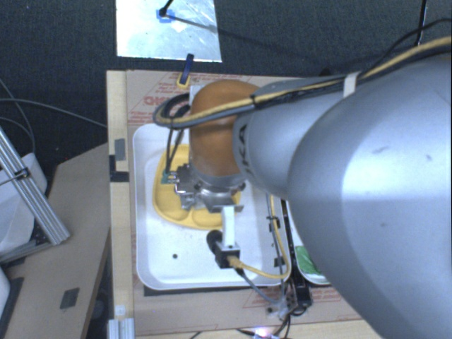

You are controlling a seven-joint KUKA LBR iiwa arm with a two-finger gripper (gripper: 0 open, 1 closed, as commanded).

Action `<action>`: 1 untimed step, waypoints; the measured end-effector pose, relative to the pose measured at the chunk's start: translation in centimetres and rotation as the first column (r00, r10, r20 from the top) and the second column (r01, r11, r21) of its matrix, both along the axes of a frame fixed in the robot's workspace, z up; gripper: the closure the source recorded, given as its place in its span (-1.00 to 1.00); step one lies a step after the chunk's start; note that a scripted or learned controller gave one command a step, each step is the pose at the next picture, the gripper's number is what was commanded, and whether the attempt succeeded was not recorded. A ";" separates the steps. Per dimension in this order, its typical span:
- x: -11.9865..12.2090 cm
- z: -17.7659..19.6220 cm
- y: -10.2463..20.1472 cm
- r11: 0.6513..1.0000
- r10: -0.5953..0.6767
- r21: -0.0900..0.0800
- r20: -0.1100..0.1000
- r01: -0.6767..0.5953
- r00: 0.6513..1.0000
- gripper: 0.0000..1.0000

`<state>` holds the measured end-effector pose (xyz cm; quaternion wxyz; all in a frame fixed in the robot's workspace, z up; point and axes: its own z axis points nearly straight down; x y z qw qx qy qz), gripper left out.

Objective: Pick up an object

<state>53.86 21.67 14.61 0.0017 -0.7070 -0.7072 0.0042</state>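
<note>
A flat yellow object point(168, 193) lies in the left white bin point(159, 260), and the arm covers most of it. My gripper point(210, 198) points straight down over the yellow object's right part, below the orange band point(215, 136). From above, the wrist body hides what is under it. I cannot tell whether the gripper touches the yellow object.
The big grey arm point(353, 175) covers the right bin, where only a green and white item point(308, 263) peeks out at the arm's lower edge. A small blue and yellow tool point(186, 70) lies on the cardboard behind the bins. A yellow cable point(258, 270) trails across the left bin's front.
</note>
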 end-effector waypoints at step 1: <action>-4.7 2.3 1.9 1.000 0.006 0.005 0.004 -0.006 1.000 1.00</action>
